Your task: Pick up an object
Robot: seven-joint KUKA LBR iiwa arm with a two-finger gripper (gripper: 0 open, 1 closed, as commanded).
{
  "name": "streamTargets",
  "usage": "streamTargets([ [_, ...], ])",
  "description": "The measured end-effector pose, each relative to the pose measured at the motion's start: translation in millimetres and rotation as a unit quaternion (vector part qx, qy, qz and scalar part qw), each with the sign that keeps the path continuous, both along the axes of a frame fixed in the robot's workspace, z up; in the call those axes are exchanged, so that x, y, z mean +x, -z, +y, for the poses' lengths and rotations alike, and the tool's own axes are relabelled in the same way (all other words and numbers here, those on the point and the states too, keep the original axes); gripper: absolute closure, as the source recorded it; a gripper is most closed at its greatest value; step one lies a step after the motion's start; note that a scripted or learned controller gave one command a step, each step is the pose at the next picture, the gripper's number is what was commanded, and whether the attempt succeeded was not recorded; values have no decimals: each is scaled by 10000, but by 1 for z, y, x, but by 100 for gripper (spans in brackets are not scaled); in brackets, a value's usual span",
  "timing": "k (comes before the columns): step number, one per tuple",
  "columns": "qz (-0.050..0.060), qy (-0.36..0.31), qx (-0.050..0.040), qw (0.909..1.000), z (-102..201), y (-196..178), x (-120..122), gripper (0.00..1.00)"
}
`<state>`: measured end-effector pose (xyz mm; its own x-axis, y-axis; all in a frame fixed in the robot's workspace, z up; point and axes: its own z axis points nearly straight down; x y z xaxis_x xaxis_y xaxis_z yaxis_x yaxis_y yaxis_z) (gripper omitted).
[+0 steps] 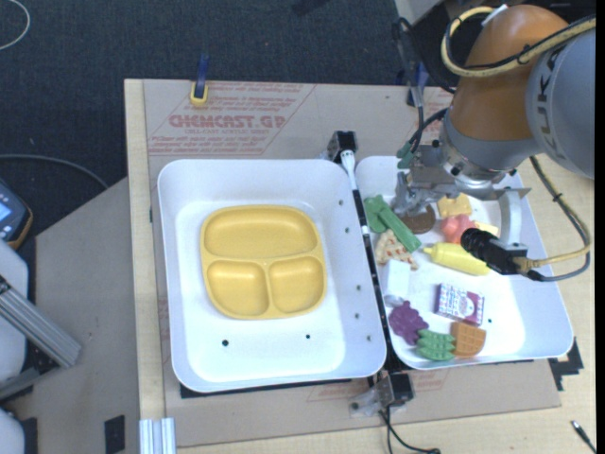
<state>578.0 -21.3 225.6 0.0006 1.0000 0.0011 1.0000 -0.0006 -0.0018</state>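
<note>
Green toy block lies untouched at right bin's front; gripper low among toys, possibly grasping, finger state cannot be told, nothing lifted yet.

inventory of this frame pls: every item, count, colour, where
white bins: 2, white, side by side on the bench
divided plate: 1, yellow, in the left bin
toy food pieces: around ten, in the right bin, including green piece, yellow piece, purple grapes, purple-and-white packet, orange waffle, green cluster
clamp: 1, yellow and blue, far edge of the bench
gripper: 1, grey, low over the right bin's far end; arm grey with orange band
</note>
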Motion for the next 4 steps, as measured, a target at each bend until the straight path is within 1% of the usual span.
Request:
streamTargets([
  [1, -7, -17, 0, 10000, 17, -7, -5, 100],
  [2, -19, -5, -4, 10000, 14, -8, 3, 100],
  [3, 10, 1, -1, 10000, 18, -1, -7, 100],
  [4, -22, 0, -8, 10000, 11, -10, -1, 100],
])
